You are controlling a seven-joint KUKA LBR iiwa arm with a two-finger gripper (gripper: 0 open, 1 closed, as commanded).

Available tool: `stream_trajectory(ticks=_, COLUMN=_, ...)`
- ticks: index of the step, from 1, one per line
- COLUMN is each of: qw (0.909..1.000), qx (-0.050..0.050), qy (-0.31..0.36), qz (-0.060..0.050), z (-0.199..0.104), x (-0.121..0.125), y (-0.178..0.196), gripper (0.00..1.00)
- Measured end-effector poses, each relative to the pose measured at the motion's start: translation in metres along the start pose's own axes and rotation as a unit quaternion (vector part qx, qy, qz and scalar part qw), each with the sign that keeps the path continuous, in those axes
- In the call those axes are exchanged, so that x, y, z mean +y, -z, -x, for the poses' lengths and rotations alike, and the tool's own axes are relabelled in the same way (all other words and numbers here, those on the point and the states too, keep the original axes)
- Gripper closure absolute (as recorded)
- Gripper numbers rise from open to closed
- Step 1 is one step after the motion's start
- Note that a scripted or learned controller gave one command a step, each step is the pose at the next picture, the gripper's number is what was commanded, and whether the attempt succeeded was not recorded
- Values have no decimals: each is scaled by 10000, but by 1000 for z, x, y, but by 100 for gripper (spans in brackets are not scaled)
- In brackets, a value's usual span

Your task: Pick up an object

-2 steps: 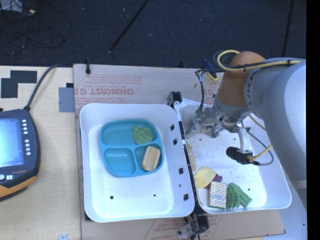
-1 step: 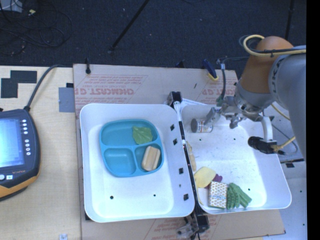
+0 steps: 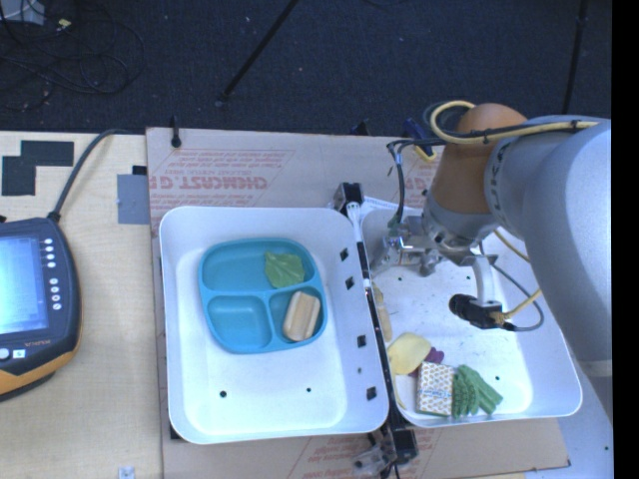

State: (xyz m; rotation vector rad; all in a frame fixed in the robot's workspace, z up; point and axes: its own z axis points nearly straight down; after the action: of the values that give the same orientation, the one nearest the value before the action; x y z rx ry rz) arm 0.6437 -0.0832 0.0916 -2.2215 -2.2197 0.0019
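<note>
My gripper hangs low over the far left part of the right bin, below the orange band of the arm. At that bin's near edge lie a yellow piece, a small purple piece, a patterned white packet and a green leafy item. These lie well toward the near side from the gripper, apart from it. I see nothing held in the gripper.
The left bin holds a blue divided tray with a green piece and a tan bread-like piece. A teach pendant lies on the bench at the far left. A black cable plug dangles over the right bin.
</note>
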Motion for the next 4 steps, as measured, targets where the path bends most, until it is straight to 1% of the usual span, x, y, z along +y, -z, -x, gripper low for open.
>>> stream_trajectory(ticks=1, qw=10000, qx=-20, qy=-20, qz=-30, z=-58, x=-40, y=94, gripper=0)
stream_trajectory(ticks=2, qw=10000, qx=5, qy=5, qz=-30, z=-61, x=-123, y=95, gripper=0)
stream_trajectory(ticks=3, qw=10000, qx=8, qy=-15, qz=-31, z=-59, x=-122, y=104, gripper=100)
stream_trajectory(ticks=4, qw=10000, qx=3, qy=-5, qz=-22, z=-123, x=-157, y=95, gripper=100)
